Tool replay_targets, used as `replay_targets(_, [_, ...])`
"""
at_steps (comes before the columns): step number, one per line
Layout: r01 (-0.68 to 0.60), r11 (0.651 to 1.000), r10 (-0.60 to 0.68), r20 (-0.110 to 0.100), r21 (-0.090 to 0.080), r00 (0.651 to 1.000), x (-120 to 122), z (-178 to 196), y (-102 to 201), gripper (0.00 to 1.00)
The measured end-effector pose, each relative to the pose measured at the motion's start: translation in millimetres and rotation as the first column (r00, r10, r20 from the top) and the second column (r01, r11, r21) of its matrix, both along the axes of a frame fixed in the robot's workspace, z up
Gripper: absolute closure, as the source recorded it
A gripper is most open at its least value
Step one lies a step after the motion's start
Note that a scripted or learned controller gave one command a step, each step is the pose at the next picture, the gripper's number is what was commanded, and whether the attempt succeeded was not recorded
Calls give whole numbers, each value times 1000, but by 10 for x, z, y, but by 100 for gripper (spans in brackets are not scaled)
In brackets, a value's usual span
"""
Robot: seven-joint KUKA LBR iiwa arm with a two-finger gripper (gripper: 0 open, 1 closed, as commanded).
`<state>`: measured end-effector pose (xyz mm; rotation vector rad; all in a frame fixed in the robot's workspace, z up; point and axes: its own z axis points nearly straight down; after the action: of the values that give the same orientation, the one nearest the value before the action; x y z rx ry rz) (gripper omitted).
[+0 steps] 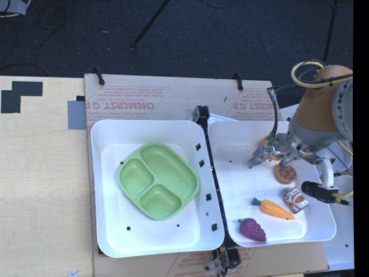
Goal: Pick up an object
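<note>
Toy carrot (273,208) lying in right bin (242,154) near front, purple grapes (252,229) beside it, small can (296,199) and orange round item (285,173) w/ gripper (259,157) above, fingers spread, holding nothing, green divided plate (158,180) in left bin (109,212).

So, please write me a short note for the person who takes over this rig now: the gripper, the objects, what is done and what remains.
Gripper: low in the right bin, near its upper part, nothing visibly held; whether the jaws are open cannot be told.
Objects in the right bin: round orange piece beside the wrist, small can, carrot, purple grapes.
Left bin: green divided plate.
Done: no pick yet.
Left: grasp and lift one object.
</note>
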<state>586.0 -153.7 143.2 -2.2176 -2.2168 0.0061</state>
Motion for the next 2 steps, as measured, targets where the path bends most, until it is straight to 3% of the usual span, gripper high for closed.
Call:
replay_targets(1, [1, 1000, -1, -1, 0, 1000, -13, -539, 14, 0])
replay_targets(2, [4, 1000, -4, 2, 0, 1000, -6, -407, 2, 100])
